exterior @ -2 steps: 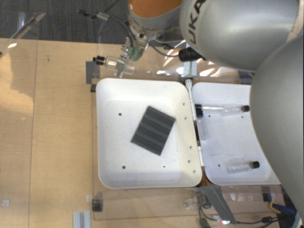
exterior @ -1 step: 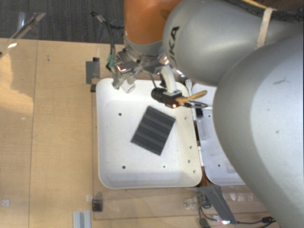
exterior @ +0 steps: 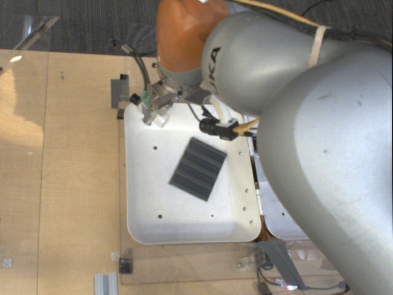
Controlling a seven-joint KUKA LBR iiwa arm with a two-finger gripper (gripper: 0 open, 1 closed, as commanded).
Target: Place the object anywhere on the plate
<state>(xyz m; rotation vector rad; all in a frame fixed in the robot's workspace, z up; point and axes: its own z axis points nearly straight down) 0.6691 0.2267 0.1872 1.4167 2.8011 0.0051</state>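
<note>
A dark grey ribbed rectangular plate point(exterior: 198, 168) lies tilted in the middle of the left white bin point(exterior: 147, 220). My gripper point(exterior: 153, 112) hangs over the bin's far left corner, up and to the left of the plate and apart from it. The orange band and grey wrist sit right above it and hide much of it. A small pale bit shows at the gripper's tip, but I cannot tell whether it is a held object or part of the gripper.
The big grey arm covers most of the right bin point(exterior: 279, 223). A black cable connector point(exterior: 216, 128) hangs over the left bin's far edge. The wooden bench point(exterior: 61, 165) stretches to the left. Small brackets point(exterior: 125, 264) stand by the bin's near corners.
</note>
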